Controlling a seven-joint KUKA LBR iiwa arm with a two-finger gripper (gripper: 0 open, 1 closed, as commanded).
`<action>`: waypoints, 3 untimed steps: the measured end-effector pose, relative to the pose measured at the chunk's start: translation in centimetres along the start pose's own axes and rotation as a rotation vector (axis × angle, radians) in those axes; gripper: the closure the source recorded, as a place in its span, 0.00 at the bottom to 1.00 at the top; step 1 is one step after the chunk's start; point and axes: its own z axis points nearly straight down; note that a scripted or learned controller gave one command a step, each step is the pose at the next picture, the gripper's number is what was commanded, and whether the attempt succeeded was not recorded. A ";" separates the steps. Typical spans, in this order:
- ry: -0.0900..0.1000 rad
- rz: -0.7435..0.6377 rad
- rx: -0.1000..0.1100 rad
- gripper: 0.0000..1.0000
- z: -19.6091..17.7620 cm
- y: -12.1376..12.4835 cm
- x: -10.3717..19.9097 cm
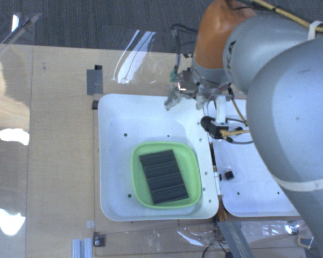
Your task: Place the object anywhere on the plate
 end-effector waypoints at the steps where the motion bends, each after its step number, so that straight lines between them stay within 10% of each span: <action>1: 0.001 -0.010 -0.008 1.00 -1.2 0.2 0.3; 2: 0.002 -0.068 -0.006 1.00 -7.2 -2.0 7.0; 3: 0.003 -0.255 -0.002 1.00 8.9 -4.1 12.6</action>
